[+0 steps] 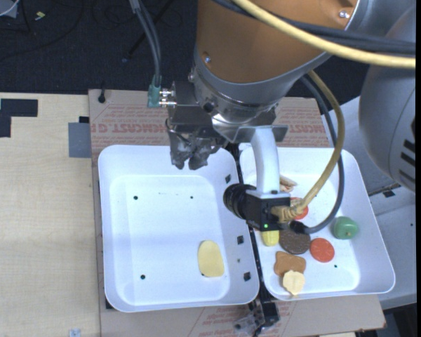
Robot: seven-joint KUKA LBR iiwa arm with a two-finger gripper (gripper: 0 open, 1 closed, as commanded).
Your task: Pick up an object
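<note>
1. Over the far edge of the left bin (119, 188), the end effector (191, 161) hung above the white floor, with the grey and orange arm (266, 41) bulking behind it.
2. Whether it was spread or pressed together I could not tell; the dark tips sat bunched and blurred, and nothing could be seen between them.
3. Judged from this, the task was not yet done: no object was lifted, and the reach down, the grasp and the lift all remained.
4. The left bin held a single pale yellow piece (210, 258) near its near right corner, well apart from the end effector.
5. The right bin (368, 258) held the rest, gathered toward its near left part: a brown disc (295, 242), a red round piece (322, 250), a green round piece (345, 227), a tan biscuit-shaped piece (289, 262) and a small cream piece (293, 281) touching it.
6. A black fitting with a green light (256, 208) sat over the divide between the bins, partly hiding a yellow item (269, 239) beside the disc.
</note>
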